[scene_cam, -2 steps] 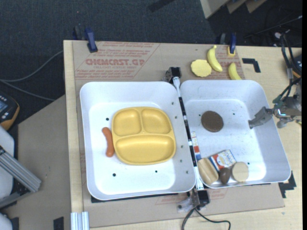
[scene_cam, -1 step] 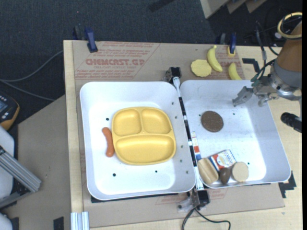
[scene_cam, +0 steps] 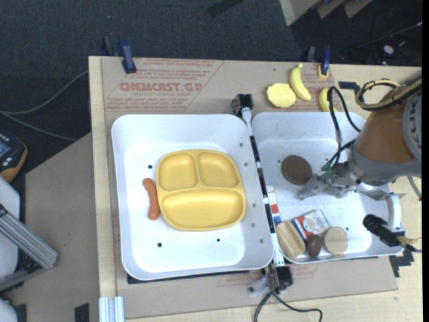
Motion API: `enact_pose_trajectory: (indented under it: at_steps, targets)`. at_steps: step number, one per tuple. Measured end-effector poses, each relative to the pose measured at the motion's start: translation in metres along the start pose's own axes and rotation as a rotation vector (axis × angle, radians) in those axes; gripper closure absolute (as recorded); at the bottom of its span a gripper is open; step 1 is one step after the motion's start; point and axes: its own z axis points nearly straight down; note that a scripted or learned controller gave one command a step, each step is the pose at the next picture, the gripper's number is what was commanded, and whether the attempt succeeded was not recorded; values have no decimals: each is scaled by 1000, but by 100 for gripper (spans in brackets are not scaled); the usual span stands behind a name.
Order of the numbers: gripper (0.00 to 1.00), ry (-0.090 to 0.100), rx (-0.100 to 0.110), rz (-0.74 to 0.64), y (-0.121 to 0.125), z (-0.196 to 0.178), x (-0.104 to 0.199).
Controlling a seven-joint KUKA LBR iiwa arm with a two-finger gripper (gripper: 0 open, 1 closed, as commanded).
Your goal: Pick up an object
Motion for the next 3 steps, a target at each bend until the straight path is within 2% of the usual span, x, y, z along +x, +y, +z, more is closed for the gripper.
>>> enact_pose_trajectory:
  at_steps: [1, 2, 3]
  targets:
    - [0, -6, -17, -7, 53, -5, 47]
    - [0, -9, -18, 0, 90, -6, 6]
    - [100, -8, -17, -1, 89, -16, 8]
